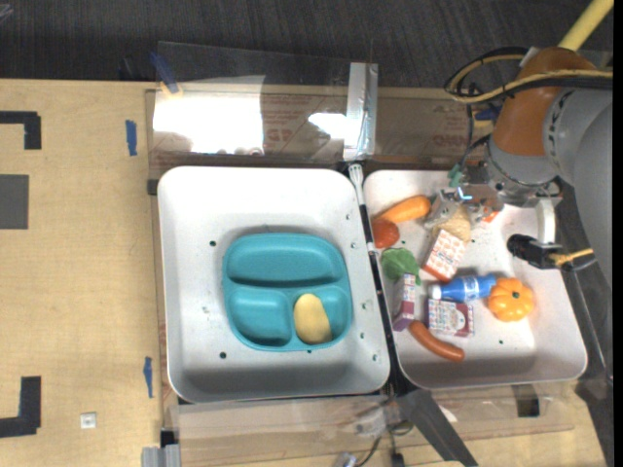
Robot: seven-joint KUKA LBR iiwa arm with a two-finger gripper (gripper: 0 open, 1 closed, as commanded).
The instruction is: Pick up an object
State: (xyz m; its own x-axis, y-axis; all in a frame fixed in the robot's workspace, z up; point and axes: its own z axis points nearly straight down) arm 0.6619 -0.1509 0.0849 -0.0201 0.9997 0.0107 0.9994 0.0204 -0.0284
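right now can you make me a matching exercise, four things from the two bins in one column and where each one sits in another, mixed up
Things:
1. yellow potato
2. small pumpkin
3. carrot
4. sausage

Places:
A. front of the right bin, nearest the camera
B. far left part of the right bin
C. in the teal tray, left bin
D. right side of the right bin

Pairs: 1-C, 2-D, 3-B, 4-A

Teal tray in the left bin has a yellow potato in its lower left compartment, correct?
Not quite. In the camera view the yellow potato lies in the lower right compartment of the teal tray, which does sit in the left bin.
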